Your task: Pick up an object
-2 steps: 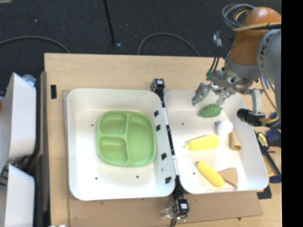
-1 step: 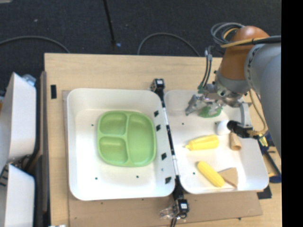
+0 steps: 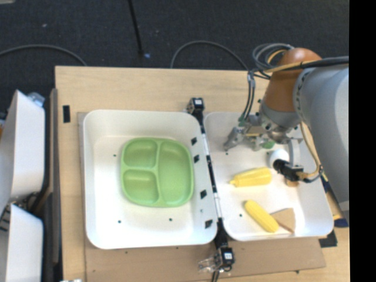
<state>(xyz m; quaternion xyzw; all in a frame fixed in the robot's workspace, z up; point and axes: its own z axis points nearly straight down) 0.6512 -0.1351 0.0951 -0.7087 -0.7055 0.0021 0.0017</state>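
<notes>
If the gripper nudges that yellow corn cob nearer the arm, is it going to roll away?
Probably a little. The corn cob looks rounded and tapered, so it would likely roll in a curve, not straight. It lies on the smooth floor of the right bin, which may let it slide. It looks like light plastic.

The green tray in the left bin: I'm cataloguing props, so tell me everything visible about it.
The green tray is pale lime, smooth and plastic-looking, a rounded rectangle with four shallow compartments split by raised ridges. It lies flat, right side up, near the middle of the left bin, slightly turned against the bin's sides. Its compartments hold nothing, and it touches only the bin floor.
</notes>
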